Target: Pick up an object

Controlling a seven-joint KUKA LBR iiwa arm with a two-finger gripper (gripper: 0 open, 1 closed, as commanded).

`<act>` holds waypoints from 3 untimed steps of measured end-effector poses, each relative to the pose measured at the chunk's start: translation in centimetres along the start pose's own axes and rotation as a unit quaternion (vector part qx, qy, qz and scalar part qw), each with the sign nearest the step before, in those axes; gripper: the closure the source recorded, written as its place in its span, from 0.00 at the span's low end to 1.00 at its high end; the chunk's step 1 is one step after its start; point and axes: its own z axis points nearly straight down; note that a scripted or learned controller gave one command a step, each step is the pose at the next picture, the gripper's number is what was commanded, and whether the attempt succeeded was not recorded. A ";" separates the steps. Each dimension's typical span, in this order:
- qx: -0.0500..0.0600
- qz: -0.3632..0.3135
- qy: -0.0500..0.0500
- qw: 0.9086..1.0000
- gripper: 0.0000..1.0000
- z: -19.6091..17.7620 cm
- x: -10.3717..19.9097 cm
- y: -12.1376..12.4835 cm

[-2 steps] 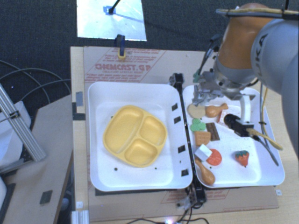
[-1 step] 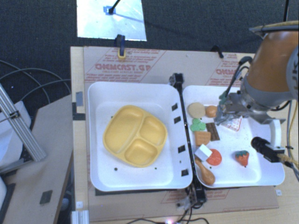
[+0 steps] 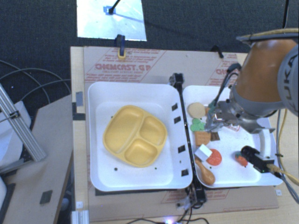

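Note:
The right bin (image 3: 229,178) holds several small items. A tan round piece (image 3: 196,109) lies at its far left, with a green piece (image 3: 197,124) just below it, then a brown square cracker (image 3: 202,138). Further toward the front are a white block (image 3: 203,151), a red slice (image 3: 215,158) and a brown wooden spoon-like piece (image 3: 206,173). A small red-orange item (image 3: 241,161) lies to the right. My gripper (image 3: 212,120) hangs low over the bin's left part, right beside the green piece and above the cracker. Nothing can be seen held in it.
The left bin (image 3: 100,97) holds a yellow divided plate (image 3: 135,135). A black hinged divider (image 3: 183,125) runs between the bins. The arm's bulk covers the right bin's far right part. A blue and yellow clamp (image 3: 121,47) sits on the bench's far edge.

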 end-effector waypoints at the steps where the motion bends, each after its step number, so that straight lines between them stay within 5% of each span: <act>1: 0.000 0.000 0.000 1.000 1.00 1.5 3.9 -0.9; 2: -0.003 0.000 0.000 1.000 1.00 -4.0 6.9 -1.3; 3: -0.005 0.003 -0.001 1.000 1.00 -11.4 2.7 -1.3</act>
